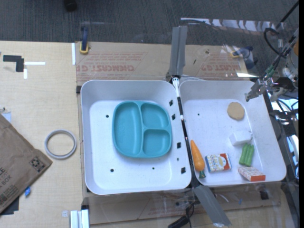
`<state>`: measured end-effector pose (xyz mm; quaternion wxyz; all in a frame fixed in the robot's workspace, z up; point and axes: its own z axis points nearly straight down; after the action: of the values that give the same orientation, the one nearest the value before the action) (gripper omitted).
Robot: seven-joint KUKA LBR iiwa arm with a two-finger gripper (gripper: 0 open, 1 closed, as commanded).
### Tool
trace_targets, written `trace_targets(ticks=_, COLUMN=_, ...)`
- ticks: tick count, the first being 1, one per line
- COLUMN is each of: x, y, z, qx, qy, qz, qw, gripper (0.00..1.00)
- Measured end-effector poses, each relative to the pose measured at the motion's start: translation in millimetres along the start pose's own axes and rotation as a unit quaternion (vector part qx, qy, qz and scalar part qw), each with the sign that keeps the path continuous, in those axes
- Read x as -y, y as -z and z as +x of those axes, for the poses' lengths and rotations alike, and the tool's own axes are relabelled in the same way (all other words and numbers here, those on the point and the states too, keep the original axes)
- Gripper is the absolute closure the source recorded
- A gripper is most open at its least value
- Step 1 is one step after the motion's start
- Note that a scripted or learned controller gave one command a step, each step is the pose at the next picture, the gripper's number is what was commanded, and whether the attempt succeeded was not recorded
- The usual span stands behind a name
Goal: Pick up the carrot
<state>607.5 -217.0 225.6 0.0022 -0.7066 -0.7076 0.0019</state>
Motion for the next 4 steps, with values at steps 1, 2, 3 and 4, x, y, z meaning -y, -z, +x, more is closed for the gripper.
trace_targets(ticks=1, x=-13, y=-58, z=52, qx=0.0, qy=-0.173, qz=0.001, qw=0.9848, gripper=0.0)
trace_targets(ticks=2, x=27, y=40, z=43, qx=0.001, qy=-0.337, qz=0.001, qw=0.9414, gripper=0.0)
trace_targets(ticks=3, x=86, y=191, z=77, qx=0.002, qy=-0.201, qz=0.0, qw=0.9796, gripper=0.0)
trace_targets(ticks=4, x=77, y=213, z=149, qx=0.002, qy=0.005, qz=0.0, qw=1.0, gripper=0.0)
